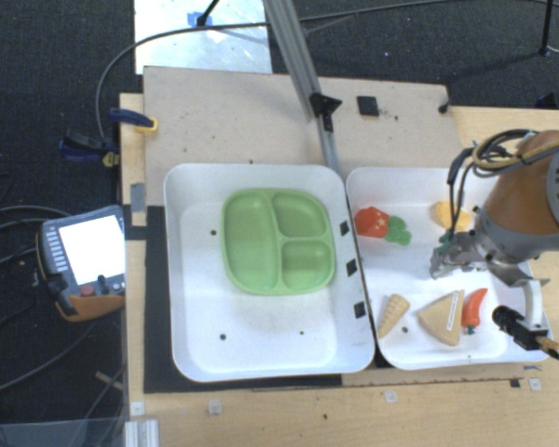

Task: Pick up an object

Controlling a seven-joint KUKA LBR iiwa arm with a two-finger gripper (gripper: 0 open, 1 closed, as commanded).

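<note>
- Hovering low in the right bin, the gripper sits over bare floor; whether it is clenched or released, I cannot tell.
- Nearest candidates: toy sandwich wedge just below, yellow piece above, toy strawberry leftward.
- Green divided plate occupies the left bin.

Left bin: green divided plate. Right bin: toy strawberry, cone, wedge, hand.
</note>
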